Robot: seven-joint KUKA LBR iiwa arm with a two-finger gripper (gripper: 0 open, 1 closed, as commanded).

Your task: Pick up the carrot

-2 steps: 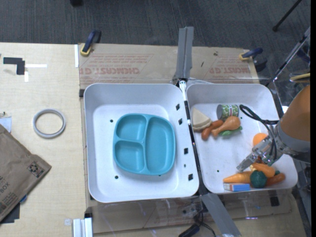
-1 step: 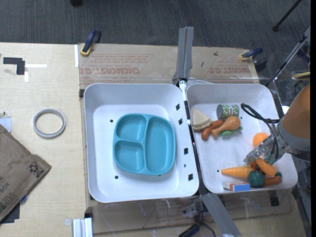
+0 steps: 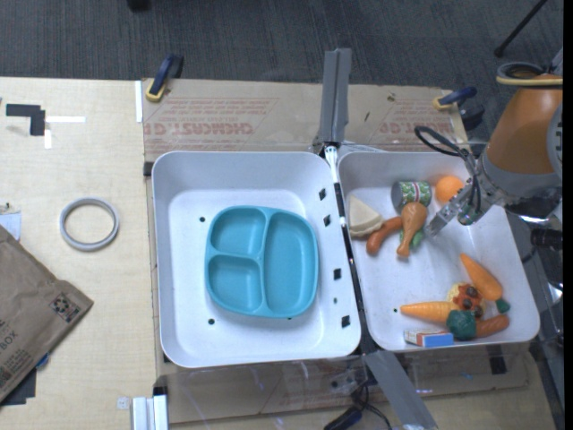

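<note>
Closest to the camera, along the near wall of the right-hand shallow white bin point(image 3: 524, 267), lies a clutter of toy food: a pointed orange plastic carrot point(image 3: 428, 311) lying flat with its tip toward the left bin, a small white-and-blue box point(image 3: 428, 337) just in front of it, and a dark green broccoli-like piece point(image 3: 463, 324) touching its thick end. A second orange carrot-shaped piece point(image 3: 482, 277) lies slanted a little farther back, so either could be the target; both rest loose on the bin floor, apart from the arm. The grey two-finger gripper point(image 3: 445, 216) hangs at the far side of this bin, beside a tan toy drumstick point(image 3: 411, 225), well apart from both carrots. Whether its jaws are spread or closed I cannot tell. Judging from this, the reach toward the carrot is not yet made. A turquoise divided plate point(image 3: 264, 261) sits in the left white bin point(image 3: 179, 186).
</note>
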